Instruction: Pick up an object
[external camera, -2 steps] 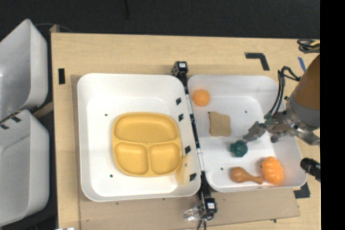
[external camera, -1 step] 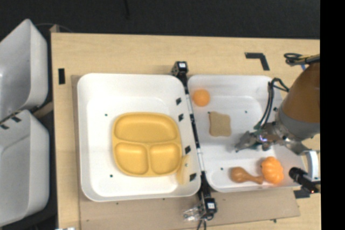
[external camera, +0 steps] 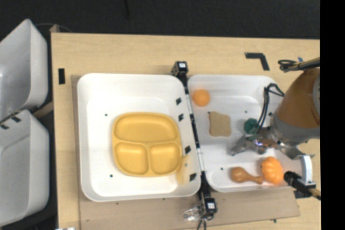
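Orange-banded arm has my claw low in the right white bin, fingers' state I cannot tell, nothing lifted yet: small orange ball, tan square and orange gourd-shaped toy all lie loose.

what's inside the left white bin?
Inside the left white bin lies one yellow three-compartment plastic tray, its compartments bare. Whatever is beneath the tray is covered.
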You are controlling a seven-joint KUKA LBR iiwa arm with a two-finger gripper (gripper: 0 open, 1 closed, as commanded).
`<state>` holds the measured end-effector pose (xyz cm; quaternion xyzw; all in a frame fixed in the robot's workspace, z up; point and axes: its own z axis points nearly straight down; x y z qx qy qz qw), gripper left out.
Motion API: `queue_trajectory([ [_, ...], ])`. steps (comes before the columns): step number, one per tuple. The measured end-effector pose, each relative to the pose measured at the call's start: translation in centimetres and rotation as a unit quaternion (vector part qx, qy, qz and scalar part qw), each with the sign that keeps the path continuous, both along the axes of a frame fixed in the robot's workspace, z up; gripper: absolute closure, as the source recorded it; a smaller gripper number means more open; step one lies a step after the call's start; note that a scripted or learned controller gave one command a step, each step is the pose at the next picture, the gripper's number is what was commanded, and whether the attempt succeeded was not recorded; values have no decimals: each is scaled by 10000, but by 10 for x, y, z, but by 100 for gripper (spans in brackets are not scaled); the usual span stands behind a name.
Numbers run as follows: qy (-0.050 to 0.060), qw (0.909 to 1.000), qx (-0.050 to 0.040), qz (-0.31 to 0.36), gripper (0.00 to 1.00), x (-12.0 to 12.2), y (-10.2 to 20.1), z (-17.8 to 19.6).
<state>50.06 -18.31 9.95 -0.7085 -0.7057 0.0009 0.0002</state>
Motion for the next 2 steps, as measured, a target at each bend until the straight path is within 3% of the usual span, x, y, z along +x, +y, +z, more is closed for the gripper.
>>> queue_trajectory([
  [1,-21,10000,-6,-35,100,1,-1,12],
  [2,-43,10000,-9,10,100,-3,0,73],
])
